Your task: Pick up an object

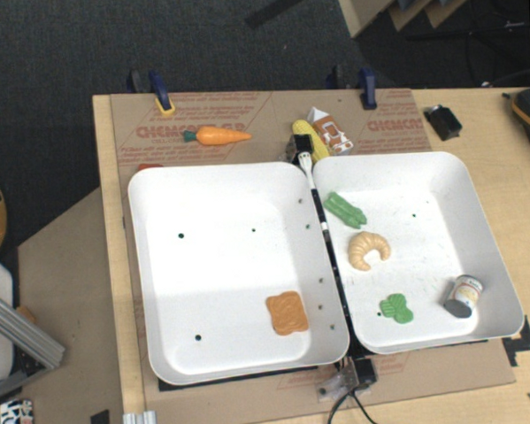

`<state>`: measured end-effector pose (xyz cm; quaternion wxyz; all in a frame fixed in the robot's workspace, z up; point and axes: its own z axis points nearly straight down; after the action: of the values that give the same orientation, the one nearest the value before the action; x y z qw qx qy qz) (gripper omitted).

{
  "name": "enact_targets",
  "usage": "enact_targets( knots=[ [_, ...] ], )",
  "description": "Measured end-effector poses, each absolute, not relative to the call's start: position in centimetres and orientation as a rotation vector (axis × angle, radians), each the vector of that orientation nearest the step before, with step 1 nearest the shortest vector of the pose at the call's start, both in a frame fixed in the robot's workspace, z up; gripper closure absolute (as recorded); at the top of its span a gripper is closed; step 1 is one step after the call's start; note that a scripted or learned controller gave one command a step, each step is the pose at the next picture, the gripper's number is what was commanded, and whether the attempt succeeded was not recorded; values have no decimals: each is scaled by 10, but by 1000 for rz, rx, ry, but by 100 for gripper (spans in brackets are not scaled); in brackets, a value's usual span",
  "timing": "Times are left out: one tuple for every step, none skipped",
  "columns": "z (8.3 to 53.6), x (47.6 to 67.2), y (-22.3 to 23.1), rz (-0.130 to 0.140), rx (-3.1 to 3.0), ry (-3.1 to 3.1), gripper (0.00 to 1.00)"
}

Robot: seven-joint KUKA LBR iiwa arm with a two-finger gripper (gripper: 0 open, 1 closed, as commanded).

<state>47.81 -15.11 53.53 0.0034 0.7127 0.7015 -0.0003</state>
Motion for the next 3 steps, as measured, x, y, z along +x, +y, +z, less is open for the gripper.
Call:
enact_targets(
  knots=[
    [535,479,-229,-1,2224,2208,100],
    [536,480,-151,2,2213,2231,100],
    [535,479,-228,-2,2224,2209,100]
  ],
)
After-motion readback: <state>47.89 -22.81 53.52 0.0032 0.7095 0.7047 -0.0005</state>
